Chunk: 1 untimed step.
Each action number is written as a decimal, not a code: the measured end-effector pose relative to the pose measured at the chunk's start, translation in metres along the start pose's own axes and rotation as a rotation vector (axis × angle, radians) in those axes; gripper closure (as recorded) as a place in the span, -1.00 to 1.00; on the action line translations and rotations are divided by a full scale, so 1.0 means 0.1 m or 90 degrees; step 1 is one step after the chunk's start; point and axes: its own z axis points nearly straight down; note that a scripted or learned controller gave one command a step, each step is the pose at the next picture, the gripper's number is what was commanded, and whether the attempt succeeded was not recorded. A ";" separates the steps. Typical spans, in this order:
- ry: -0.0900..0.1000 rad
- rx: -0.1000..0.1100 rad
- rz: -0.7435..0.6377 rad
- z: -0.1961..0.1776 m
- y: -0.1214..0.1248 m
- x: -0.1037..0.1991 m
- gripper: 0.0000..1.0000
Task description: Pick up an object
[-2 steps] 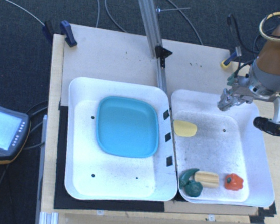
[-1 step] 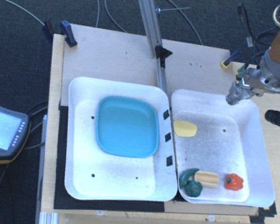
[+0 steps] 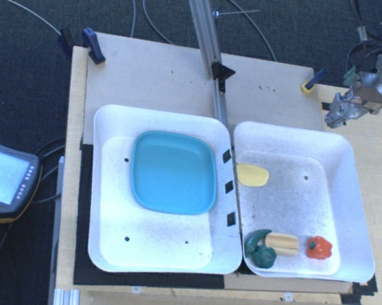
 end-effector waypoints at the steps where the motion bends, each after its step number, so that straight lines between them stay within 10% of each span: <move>1: 0.001 0.004 -0.002 0.10 -0.21 0.42 1.00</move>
